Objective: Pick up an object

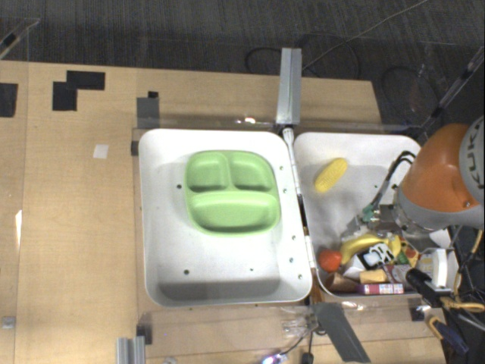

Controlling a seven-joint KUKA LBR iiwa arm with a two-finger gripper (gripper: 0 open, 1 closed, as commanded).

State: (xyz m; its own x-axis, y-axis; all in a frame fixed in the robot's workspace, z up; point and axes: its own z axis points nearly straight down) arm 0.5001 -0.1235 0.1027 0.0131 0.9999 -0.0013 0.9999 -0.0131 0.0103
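Note:
The right bin [356,154] holds a yellow corn cob [331,174] near its back. A pile lies along its front edge: a yellow banana [362,244], a red tomato [330,260], a pink box [381,288] and several other small items. The arm's orange band [438,177] hangs over the bin's right side. My gripper [377,237] reaches down into the pile, right at the banana and a black-and-white item [372,258]. The wrist hides where its tips meet the pile, and I see nothing clearly held.
The left bin [163,203] carries a green divided plate [231,190] in its middle. A metal post [289,86] stands behind the seam between the bins. Cables [455,309] trail at the lower right, beside the arm's base.

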